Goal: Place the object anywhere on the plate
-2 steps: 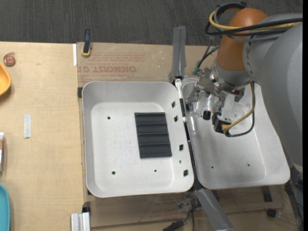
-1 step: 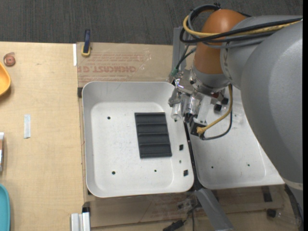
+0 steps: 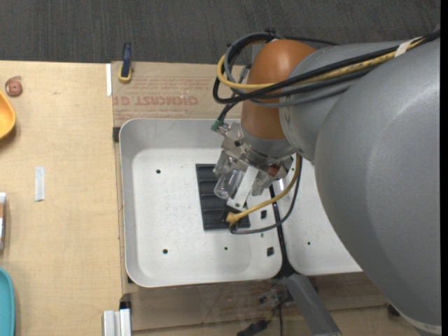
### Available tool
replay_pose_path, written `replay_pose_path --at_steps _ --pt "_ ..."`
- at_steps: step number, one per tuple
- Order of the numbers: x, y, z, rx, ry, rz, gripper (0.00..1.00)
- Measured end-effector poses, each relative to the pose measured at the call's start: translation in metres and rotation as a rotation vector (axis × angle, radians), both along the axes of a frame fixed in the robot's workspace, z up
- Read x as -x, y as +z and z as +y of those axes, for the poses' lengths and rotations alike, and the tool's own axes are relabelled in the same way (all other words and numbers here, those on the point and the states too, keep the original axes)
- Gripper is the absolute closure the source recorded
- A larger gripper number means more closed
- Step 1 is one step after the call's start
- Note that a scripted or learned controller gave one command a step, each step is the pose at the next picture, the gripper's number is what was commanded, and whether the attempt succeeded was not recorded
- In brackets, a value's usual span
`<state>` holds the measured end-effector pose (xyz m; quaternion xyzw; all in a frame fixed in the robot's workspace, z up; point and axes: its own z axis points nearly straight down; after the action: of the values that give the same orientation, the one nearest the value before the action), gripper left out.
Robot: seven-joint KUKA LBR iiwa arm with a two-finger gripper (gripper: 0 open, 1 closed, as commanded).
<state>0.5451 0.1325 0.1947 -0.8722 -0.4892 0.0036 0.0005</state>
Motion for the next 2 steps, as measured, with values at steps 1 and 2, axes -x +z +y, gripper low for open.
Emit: replay_pose_path --at_steps 1,2 --pt "-0.048 -0.001 0.010 -0.003 0.635 -0.001 1.00" --pt "-0.087 0.032 0.041 -0.003 0.807 -0.003 1.00"
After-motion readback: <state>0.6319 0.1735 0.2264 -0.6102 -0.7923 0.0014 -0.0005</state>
